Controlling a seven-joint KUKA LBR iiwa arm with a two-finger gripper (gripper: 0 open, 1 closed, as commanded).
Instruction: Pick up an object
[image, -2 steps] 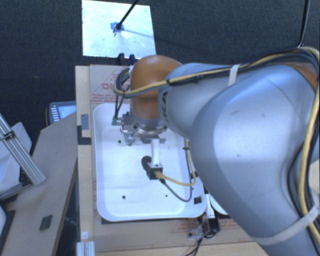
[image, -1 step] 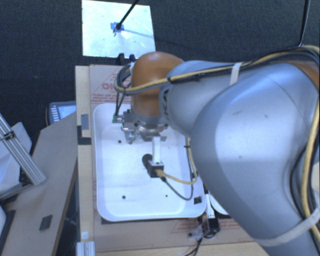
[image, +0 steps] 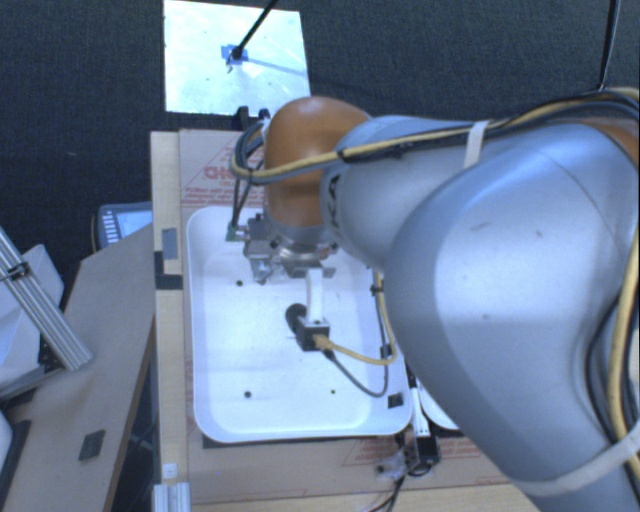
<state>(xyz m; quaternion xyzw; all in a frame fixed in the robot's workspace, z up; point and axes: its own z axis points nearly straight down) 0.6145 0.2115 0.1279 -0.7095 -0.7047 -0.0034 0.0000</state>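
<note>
Arm (image: 520, 280) reaches in from the right. Its hand (image: 272, 258) sits low over the upper part of the white bin (image: 225, 340), centre-left of frame, below the orange band (image: 298, 150). How far it is open, and any hold: cannot tell. Small dark specks (image: 247, 393) on the bin floor, too small to identify as an object.

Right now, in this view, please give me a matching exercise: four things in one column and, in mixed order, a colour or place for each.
1 bin
2 wrist band
3 aluminium rail
4 arm link

a orange
b grey, at the right
c white
d silver, far left

Pairs: 1-c, 2-a, 3-d, 4-b
</note>
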